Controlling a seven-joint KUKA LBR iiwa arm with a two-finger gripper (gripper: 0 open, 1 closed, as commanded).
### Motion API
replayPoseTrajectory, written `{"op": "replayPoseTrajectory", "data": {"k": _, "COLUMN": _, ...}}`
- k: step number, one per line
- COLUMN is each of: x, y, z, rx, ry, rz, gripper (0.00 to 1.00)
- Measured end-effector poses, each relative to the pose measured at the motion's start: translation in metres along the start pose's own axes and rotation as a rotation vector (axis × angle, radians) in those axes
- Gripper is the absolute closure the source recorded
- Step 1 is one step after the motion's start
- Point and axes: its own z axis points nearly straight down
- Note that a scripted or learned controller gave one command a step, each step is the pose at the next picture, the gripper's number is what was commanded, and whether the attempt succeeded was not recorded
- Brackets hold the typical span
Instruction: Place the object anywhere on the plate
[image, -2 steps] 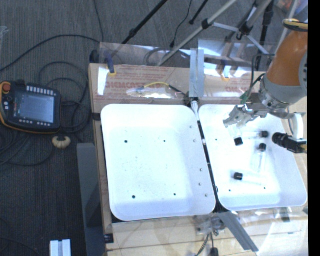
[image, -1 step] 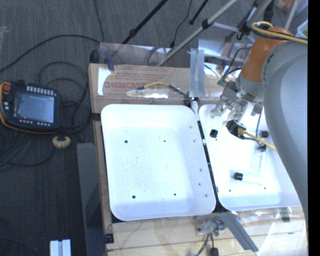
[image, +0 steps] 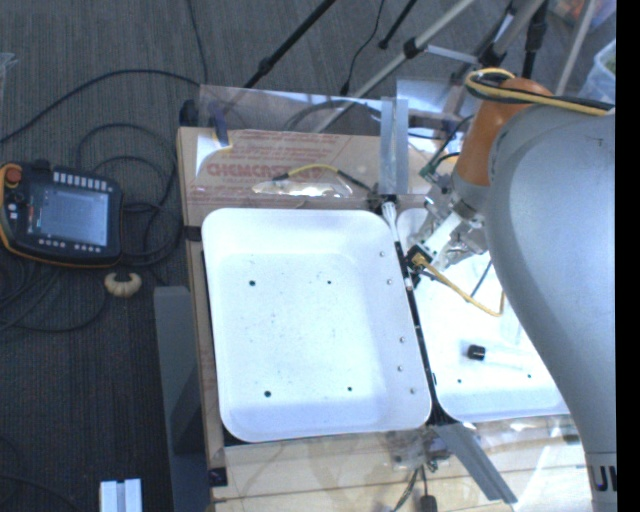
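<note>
Bench, dark floor with cables; two white bins. We log: left bin (image: 300, 320), bare. Right bin (image: 490, 400), a small dark object (image: 474, 352) at mid-floor. Gripper (image: 432, 245) over its far-left corner, aperture: cannot tell. Step: pre-grasp; next, descend onto object.

Bulky grey arm (image: 560, 250); orange band (image: 490, 130); yellow cable (image: 470, 292) near wrist.
</note>
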Motion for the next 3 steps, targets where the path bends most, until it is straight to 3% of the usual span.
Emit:
{"op": "replayPoseTrajectory", "data": {"k": 1, "x": -0.002, "y": 0.001, "z": -0.007, "rx": -0.002, "ry": -0.008, "rz": 0.000, "gripper": 1.00}}
{"op": "replayPoseTrajectory", "data": {"k": 2, "x": -0.059, "y": 0.042, "z": -0.067, "rx": 0.024, "ry": 0.014, "rz": 0.300, "gripper": 1.00}}
{"op": "replayPoseTrajectory", "data": {"k": 3, "x": -0.058, "y": 0.042, "z": -0.067, "rx": 0.023, "ry": 0.013, "rz": 0.299, "gripper": 0.00}}
